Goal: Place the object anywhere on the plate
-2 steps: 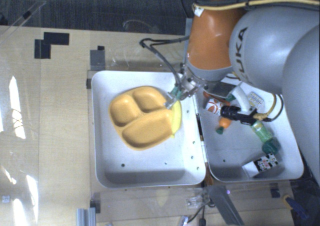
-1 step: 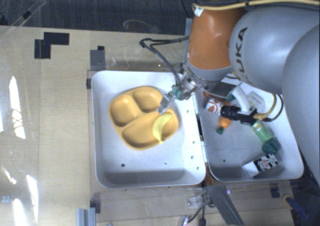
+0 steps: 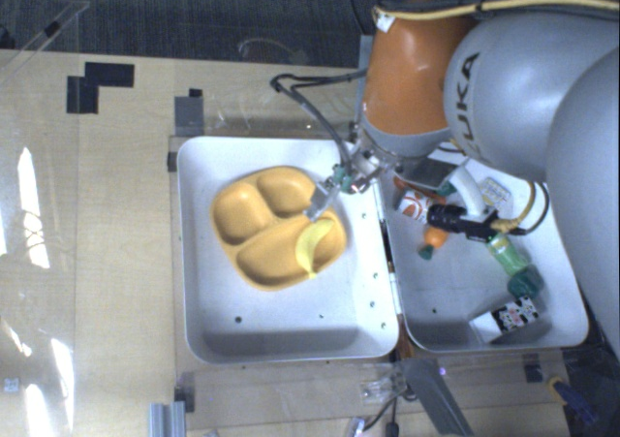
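A yellow plate (image 3: pixel 262 222) with three compartments lies in the left bin (image 3: pixel 208 319). A pale yellow banana (image 3: pixel 310 247) rests in the plate's lower right compartment, leaning against its right rim. My gripper (image 3: pixel 322 202) reaches in from the upper right and hangs just above the banana's upper end, over the plate's right edge. The gripper's tip meets or nearly meets the banana, and the view is too small to tell which.
The right bin (image 3: pixel 455 333) holds several items: an orange piece (image 3: pixel 432 243), a green bottle (image 3: pixel 511 263), a black and white box (image 3: pixel 513 314), a red and white can (image 3: pixel 412 203) and a white packet (image 3: pixel 475 183). The arm's bulk covers that bin's upper right.
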`<state>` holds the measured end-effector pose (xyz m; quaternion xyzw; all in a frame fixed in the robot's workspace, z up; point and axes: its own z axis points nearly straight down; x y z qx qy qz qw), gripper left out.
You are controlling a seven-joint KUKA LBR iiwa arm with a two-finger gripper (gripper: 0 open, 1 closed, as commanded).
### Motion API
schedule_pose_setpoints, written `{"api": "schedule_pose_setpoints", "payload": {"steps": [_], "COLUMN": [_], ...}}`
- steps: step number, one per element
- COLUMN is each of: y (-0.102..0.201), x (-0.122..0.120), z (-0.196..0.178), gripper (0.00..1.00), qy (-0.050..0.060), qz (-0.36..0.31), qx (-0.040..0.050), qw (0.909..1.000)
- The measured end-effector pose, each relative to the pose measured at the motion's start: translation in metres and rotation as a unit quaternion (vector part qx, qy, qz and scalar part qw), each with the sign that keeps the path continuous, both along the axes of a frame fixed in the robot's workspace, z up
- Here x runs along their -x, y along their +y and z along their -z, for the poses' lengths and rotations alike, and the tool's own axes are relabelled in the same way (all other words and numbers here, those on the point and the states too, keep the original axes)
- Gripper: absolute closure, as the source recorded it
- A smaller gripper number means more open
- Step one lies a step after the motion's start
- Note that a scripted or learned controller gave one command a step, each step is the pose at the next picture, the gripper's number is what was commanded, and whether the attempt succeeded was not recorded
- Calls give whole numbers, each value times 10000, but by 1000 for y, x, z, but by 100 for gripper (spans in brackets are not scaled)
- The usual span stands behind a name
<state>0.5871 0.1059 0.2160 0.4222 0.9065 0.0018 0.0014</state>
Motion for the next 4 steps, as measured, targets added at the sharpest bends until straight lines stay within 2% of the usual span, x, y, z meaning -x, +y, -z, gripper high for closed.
{"api": "schedule_pose_setpoints", "payload": {"steps": [1, 2, 3, 4], "y": [-8, 60, -21, -13], "x": [-12, -5, -54, -35], "z": [-165, -218, -217, -206], "gripper": [0, 0, 0, 0], "qy": [-8, -5, -6, 16], "qz": [652, 893, 1473, 1876], "qx": [4, 2, 6, 9], "qw": [9979, 9960, 9891, 9822]}}
